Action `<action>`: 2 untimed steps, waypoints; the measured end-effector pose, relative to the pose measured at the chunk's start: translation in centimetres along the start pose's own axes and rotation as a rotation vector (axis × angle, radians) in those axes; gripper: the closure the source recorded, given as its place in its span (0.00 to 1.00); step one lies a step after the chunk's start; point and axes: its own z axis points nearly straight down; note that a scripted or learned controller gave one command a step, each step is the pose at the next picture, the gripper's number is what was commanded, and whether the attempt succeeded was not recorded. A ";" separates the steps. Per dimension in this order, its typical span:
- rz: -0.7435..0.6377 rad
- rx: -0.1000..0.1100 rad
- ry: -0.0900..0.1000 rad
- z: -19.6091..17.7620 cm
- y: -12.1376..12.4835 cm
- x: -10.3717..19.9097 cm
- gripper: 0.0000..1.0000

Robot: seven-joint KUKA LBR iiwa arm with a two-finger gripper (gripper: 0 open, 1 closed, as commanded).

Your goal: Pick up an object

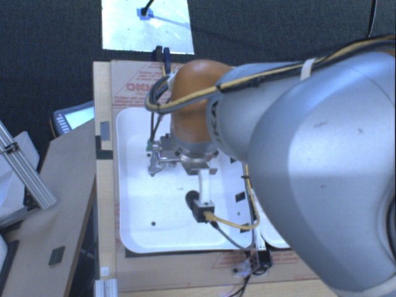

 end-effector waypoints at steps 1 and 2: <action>-0.004 -0.019 0.005 -8.3 5.3 2.0 0.00; 0.004 -0.030 0.005 -21.9 10.5 -2.6 0.00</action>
